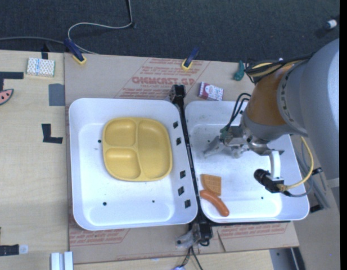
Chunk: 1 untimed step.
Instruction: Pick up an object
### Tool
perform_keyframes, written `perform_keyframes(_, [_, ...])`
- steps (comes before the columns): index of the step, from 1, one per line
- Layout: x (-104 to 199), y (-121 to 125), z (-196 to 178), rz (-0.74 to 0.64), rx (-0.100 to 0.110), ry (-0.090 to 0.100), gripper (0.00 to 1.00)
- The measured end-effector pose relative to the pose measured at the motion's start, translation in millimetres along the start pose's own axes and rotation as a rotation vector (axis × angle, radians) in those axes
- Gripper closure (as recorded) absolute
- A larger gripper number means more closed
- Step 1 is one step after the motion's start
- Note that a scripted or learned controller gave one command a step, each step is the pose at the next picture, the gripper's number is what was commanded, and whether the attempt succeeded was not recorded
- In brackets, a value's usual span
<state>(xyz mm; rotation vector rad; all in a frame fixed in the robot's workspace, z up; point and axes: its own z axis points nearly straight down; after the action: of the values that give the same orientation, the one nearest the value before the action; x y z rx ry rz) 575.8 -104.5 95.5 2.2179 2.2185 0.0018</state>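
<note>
Gripper [213, 146] low over upper-middle floor of right bin [285, 210], fingers spread, nothing between them; orange waffle piece [212, 183] and hot dog [215, 202] lie near front-left corner (touching each other); yellow divided plate [137, 149] in left bin [86, 201]

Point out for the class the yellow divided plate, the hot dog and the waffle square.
yellow divided plate [137, 149]: camera view, on its central ridge, left bin.
hot dog [215, 202]: camera view, on its middle, right bin.
waffle square [212, 183]: camera view, on its centre, right bin.
</note>
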Motion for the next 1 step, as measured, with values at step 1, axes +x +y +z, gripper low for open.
perform_keyframes(1, [0.5, -0.3, -9.1, 0.000, 0.002, 0.001, 1.00])
